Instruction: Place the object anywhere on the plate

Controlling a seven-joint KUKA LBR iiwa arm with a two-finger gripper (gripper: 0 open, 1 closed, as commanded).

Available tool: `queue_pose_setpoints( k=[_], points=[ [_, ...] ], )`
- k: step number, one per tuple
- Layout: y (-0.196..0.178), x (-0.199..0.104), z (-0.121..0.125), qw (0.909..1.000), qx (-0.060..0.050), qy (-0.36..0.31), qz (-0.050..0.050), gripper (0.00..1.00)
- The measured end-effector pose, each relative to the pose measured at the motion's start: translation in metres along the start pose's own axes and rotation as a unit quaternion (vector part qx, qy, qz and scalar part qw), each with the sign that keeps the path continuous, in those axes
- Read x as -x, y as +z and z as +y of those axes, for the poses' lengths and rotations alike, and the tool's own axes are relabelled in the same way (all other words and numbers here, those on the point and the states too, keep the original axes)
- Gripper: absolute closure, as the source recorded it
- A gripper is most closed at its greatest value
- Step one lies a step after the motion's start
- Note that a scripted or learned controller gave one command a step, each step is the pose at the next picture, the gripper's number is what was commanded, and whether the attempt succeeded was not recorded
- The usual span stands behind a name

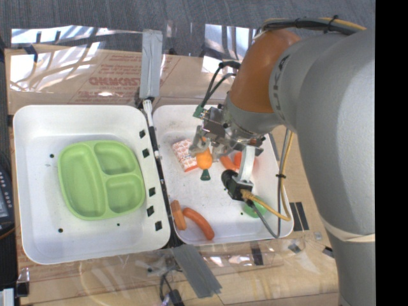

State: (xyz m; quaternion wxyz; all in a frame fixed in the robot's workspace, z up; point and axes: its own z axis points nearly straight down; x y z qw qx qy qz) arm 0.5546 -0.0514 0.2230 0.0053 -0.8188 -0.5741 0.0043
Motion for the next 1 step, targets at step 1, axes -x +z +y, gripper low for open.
queue_pose_setpoints(
  k=[1],
  points=[
    [0.0334, -0.1043, 0.0401, 0.9997, 0.004, 0.023, 0.0, 1.0]
  ],
)
